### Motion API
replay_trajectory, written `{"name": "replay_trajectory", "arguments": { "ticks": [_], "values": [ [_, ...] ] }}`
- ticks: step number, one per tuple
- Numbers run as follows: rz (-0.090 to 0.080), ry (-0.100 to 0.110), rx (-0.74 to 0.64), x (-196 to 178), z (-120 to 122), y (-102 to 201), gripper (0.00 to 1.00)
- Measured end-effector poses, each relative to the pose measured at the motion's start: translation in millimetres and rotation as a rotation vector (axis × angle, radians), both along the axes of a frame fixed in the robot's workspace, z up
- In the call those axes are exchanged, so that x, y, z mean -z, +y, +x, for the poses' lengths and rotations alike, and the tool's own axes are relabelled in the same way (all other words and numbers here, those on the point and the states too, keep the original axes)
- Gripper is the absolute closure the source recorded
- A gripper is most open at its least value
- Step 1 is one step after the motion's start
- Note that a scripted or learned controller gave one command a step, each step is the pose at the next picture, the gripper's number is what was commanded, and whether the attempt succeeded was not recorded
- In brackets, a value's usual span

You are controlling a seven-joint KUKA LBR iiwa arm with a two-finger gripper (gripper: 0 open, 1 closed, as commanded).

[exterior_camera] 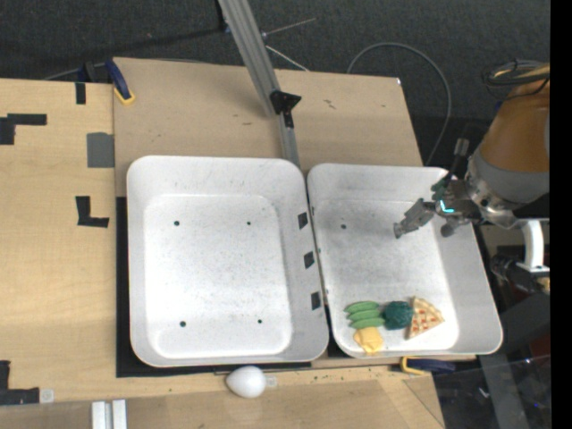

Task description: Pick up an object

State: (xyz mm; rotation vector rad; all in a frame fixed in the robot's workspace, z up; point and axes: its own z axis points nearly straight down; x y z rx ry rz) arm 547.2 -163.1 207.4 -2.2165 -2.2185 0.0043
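Observation:
Several small toys lie in the near corner of the right bin: a green pod, a dark green lump, a pizza slice and a yellow piece. My gripper hangs over the bin's far right part, well behind the toys. It is open, with nothing between its fingers.
The left bin sits beside the right one. A white egg-shaped object rests on the bench in front of the left bin. A slanted metal pole rises behind the bins.

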Motion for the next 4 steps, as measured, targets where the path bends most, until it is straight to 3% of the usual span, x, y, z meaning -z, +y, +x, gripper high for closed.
{"name": "replay_trajectory", "arguments": {
  "ticks": [1,3,4],
  "values": [
    [-0.001,-0.004,-0.002,-2.5,1.0,0.1,0.0],
    [-0.001,0.002,0.001,110.4,-5.3,-17.4,0.0],
    [-0.003,-0.005,0.0,118.3,-5.1,-17.2,0.0]
  ]
}}
